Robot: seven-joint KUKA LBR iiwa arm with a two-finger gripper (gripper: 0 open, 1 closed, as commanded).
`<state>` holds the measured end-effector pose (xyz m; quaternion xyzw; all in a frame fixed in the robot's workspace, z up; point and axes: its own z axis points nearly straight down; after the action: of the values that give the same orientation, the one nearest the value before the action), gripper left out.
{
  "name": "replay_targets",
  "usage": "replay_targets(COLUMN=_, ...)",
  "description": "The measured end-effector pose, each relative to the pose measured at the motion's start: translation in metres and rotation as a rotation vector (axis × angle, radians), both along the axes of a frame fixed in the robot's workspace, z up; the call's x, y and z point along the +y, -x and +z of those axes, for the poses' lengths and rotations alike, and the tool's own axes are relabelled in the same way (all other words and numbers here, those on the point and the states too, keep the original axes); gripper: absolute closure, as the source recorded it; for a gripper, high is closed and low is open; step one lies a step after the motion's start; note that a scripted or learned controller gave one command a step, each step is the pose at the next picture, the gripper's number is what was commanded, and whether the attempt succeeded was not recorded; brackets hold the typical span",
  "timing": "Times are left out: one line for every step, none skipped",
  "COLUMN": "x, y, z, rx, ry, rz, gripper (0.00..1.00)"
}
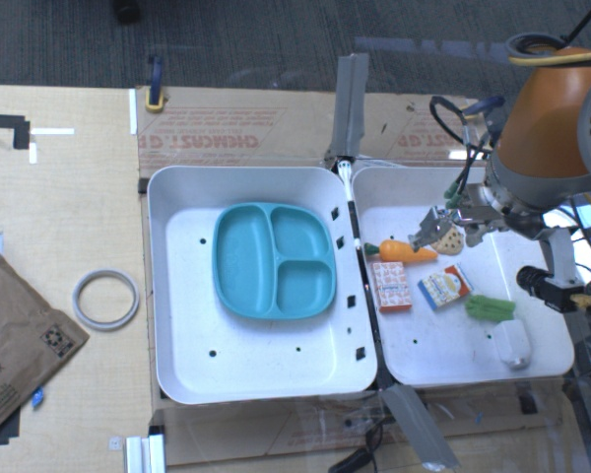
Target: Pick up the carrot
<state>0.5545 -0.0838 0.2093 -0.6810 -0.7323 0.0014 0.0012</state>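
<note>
Carrot (406, 251) lies in right bin (532, 363), near its left wall, just above a red box (391, 287). Long axis roughly left-right; green top toward the divider, orange tip toward the gripper (441, 231). Gripper sits at the carrot's right end; finger state cannot be told, parts blur together. Cardboard behind bins reads "CHEMCAST GP", upside down, partly cut off. Print on red box and on small carton (444, 287) too small to read. Green item (491, 308) and pale object (513, 344) lie further right, hard to identify. Left bin (177, 363) holds teal tray (274, 260). Tape ring (105, 298) on bench.
</note>
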Motion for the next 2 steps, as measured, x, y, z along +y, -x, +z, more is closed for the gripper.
replay_targets(x=-0.015, y=-0.032, z=-0.108, rx=-0.004, ry=-0.001, rz=0.094, gripper=0.0)
replay_targets(x=-0.014, y=-0.081, z=-0.116, rx=-0.006, ry=0.001, rz=0.065, gripper=0.0)
